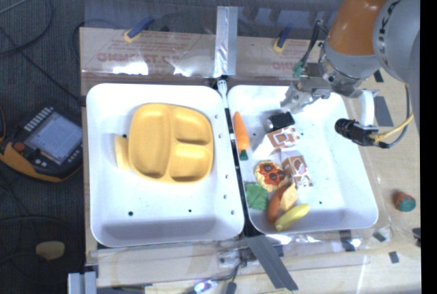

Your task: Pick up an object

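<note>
We're over the right bin [355,200] now, and the claw [295,100] hangs above its far end, close to a small dark block with a white face [280,121]. From this slant we cannot tell how the claw is set, and nothing shows pinched in it.

Taking that dark block as our landmark: just left of it lies the toy carrot [240,134], running along the bin's left wall. Just below the block sit two patterned red-and-white packets [285,138]. Further below come a pizza-like toy slice [269,174], a green leafy piece [257,196] and a toy banana [293,215] near the front wall, all crowded and touching.

Across the divider, the left bin [102,217] carries a yellow compartment tray [170,141].

We'd judge the dark block the nearest candidate. It looks light and stiff, probably hard plastic, so a bit slippery; we'd pinch it across its short sides. The carrot is another fair choice, gripped mid-body, though the wall crowds it. The front pile looks risky: pieces could shift or come up together.
</note>
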Robot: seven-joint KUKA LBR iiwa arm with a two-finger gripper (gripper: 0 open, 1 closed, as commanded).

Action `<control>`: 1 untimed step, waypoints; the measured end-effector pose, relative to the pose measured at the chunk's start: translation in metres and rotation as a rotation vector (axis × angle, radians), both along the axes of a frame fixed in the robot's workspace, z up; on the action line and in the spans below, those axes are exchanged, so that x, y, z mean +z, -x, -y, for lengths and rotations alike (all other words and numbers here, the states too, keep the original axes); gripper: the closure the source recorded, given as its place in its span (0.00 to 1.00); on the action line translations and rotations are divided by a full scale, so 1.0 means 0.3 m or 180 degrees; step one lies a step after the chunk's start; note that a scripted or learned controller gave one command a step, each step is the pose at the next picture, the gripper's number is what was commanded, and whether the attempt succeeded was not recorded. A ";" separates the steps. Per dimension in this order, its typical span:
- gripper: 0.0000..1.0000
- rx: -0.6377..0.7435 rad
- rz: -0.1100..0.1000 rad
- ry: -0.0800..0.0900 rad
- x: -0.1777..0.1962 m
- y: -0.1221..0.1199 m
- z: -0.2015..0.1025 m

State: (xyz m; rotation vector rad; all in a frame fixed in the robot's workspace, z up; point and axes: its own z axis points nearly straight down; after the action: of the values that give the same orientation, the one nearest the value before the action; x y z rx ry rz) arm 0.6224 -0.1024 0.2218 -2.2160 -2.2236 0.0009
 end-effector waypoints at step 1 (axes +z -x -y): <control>0.00 0.0215 0.0018 0.0001 -0.377 0.042 0.066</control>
State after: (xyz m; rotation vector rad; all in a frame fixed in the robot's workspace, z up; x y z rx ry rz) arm 0.6097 -0.1223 0.1086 -2.1426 -2.3002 -0.0049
